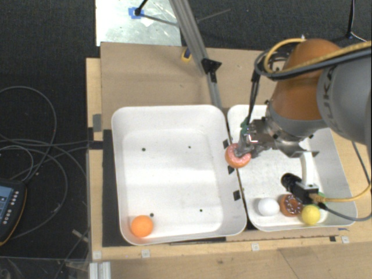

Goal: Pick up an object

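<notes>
A pink frosted doughnut (237, 156) hangs over the left rim of the right bin (256, 179), by the divide between the two bins. My gripper (244, 147) comes down onto its top from the right and is shut on it, with the doughnut between the fingers. The grey arm with its orange band covers the back half of the right bin. In the left bin (168, 112) an orange ball (141, 226) rests in the near-left corner.
Along the right bin's near edge lie a white ball (268, 207), a brown chocolate doughnut (288, 204) and a yellow ball (311, 214), close together. A slanted grey pole (195, 36) crosses behind the bins.
</notes>
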Available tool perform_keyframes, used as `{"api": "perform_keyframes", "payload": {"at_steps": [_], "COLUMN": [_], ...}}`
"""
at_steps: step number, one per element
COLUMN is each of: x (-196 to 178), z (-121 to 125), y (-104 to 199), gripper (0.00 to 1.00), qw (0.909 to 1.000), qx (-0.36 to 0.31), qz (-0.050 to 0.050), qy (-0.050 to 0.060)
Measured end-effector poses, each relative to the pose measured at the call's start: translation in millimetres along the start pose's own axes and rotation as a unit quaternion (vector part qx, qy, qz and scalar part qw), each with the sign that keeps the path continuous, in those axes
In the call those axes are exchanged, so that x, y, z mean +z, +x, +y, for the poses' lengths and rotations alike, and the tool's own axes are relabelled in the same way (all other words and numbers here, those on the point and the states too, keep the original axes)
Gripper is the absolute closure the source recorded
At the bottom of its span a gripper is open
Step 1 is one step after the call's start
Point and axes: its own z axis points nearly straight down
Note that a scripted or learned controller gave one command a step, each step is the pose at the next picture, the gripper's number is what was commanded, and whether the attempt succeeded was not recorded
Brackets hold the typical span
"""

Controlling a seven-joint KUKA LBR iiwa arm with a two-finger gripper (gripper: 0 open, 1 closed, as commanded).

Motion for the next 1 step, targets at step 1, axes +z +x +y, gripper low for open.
{"api": "perform_keyframes", "payload": {"at_steps": [1], "x": [10.7], "z": [6.9], "y": [46.2], "gripper": [1.00], "qw": [1.0000], "qx": [0.000], "qz": [0.000], "qy": [0.001]}}
